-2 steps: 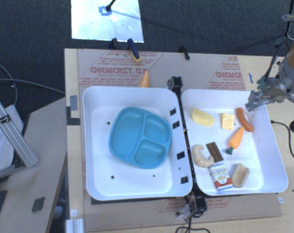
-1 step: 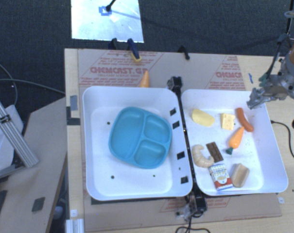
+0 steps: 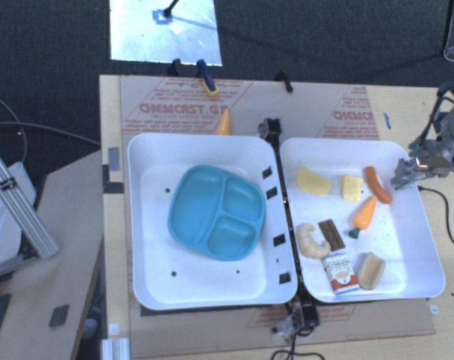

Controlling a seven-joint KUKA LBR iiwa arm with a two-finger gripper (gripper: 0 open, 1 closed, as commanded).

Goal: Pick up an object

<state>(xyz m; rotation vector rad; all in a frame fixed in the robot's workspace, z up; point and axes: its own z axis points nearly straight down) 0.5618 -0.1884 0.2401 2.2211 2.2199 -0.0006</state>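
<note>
At the right bin's (image 3: 429, 276) far edge the gripper (image 3: 407, 172) hovers, jaw state indiscernible; best descends squarely over the sausage (image 3: 377, 184), clear of the carrot (image 3: 365, 214).

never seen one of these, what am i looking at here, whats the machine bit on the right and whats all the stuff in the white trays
This is one camera fixed above a bench, looking down at a slant. The grey metal piece at the right edge is the gripper of a robot arm, hovering over the rim of the right bin. I cannot tell if it is open, and nothing shows in it. The left bin holds a blue divided plate. The right bin holds toy food: a carrot, a sausage, a shrimp, a yellow wedge, a chocolate bar and a small carton.
</note>
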